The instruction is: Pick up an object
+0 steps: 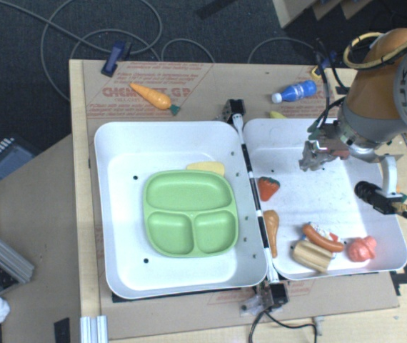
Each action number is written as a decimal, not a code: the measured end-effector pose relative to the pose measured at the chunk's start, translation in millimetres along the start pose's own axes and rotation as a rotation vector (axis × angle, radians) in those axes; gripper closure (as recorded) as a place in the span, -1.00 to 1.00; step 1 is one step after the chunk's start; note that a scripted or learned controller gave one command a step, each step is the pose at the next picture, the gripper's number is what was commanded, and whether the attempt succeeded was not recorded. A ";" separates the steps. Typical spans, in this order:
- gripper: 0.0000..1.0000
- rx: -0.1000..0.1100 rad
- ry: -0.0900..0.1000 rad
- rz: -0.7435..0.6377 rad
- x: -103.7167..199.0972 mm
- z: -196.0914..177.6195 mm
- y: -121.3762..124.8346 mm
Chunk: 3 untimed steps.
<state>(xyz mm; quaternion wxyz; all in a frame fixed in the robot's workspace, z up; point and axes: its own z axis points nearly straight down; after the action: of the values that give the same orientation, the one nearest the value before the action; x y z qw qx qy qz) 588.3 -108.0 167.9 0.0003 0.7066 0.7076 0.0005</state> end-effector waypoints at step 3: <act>1.00 0.000 0.000 -0.001 243.0 -3.7 78.4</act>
<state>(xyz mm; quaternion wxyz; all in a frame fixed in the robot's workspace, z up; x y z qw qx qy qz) 666.3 135.1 171.8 0.0003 0.7062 0.7080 0.0006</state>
